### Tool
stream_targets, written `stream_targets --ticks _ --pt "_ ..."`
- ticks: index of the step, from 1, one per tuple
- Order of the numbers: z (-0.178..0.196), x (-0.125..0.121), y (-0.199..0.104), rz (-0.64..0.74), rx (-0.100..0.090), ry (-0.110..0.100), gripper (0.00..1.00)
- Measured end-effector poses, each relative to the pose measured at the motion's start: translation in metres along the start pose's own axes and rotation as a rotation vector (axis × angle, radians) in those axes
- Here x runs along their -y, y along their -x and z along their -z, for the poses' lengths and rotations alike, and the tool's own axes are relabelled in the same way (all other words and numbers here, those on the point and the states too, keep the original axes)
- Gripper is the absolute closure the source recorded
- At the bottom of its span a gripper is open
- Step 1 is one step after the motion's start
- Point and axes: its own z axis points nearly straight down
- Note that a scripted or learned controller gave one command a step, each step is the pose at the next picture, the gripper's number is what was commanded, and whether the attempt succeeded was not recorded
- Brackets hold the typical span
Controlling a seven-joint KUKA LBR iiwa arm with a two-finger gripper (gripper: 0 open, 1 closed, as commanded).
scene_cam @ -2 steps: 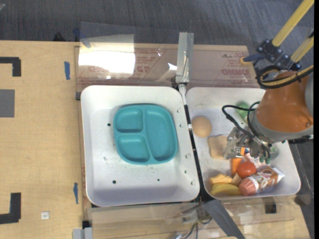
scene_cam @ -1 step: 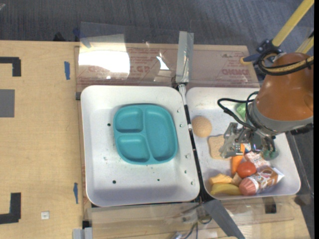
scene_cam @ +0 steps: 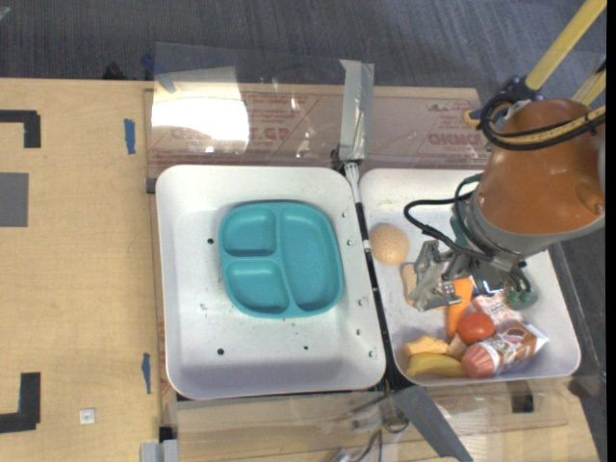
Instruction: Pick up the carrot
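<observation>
Fingers (scene_cam: 424, 275) of the gripper (scene_cam: 433, 282) sit low in the right bin (scene_cam: 563, 340); we cannot tell if they are parted or closed. We note the carrot (scene_cam: 460, 292) just right of them, touching, beside the tomato (scene_cam: 474, 326).

A teal divided plate (scene_cam: 282, 258) lies mid-frame in the left bin (scene_cam: 183, 354). In the right bin (scene_cam: 568, 349), an egg (scene_cam: 389, 243) sits upper left; a tomato (scene_cam: 474, 326), a banana (scene_cam: 432, 363) and a packet (scene_cam: 515, 343) crowd the lower edge.
</observation>
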Motion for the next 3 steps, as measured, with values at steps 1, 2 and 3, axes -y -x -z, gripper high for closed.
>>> stream_targets --ticks 1,2,3 --pt "0.030 -0.029 0.036 0.187 0.000 0.001 1.00" --pt "0.080 0.024 0.000 0.411 0.002 -0.002 1.00" --pt "0.079 0.023 0.000 0.412 0.000 0.000 0.00"
